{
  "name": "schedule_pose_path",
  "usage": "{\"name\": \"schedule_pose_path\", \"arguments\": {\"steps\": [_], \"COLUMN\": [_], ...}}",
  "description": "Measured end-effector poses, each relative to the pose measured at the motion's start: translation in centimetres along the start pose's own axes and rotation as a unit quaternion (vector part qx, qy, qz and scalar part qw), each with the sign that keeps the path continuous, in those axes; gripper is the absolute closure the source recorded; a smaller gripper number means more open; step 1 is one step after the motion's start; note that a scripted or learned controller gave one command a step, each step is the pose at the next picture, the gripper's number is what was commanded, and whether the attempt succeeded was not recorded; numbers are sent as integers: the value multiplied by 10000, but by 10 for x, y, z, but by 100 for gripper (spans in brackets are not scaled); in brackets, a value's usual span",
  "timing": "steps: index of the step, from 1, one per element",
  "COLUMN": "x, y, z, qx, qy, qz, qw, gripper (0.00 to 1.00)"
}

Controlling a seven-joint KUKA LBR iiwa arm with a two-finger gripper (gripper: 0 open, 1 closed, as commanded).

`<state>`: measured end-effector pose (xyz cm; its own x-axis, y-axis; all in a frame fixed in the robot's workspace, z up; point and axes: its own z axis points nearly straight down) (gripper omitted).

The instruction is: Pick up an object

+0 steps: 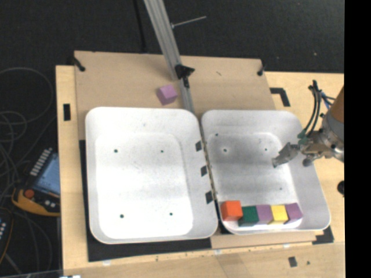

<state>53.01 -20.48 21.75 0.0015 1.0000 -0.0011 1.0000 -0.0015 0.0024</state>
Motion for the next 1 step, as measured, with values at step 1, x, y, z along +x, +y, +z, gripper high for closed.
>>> {"name": "schedule_pose_path", "arguments": {"steps": [1], "x": [0], "y": [15], "z": [-47], "qx": [-21], "qy": [-9], "qz": [-25], "qw": [10000], "gripper": [0]}}
